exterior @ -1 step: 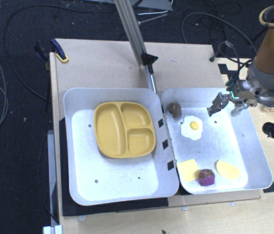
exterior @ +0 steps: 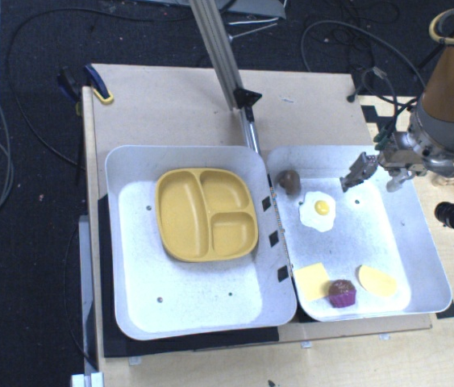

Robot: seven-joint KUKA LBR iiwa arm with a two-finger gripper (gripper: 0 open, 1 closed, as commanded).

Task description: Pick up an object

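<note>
A: So what do we count here?

B: We've got two white bins: the left bin [exterior: 130,297] and the right bin [exterior: 420,248]. One yellow divided tray [exterior: 207,214]. Then one fried egg [exterior: 319,211], one brown lump [exterior: 289,181], one purple thing [exterior: 341,293], and two yellow pieces [exterior: 311,280] [exterior: 377,280].

A: So five small items?

B: Yep, five.

The scene is lit evenly and fairly brightly from above. The two white bins [exterior: 130,216] are rendered pale with a faint bluish cast, without harsh glare. Soft, short shadows are cast beside the yellow divided plate [exterior: 208,214]. The dark floor [exterior: 41,47] is left dim. Focus is slightly soft throughout, with fine detail grainy.
</note>
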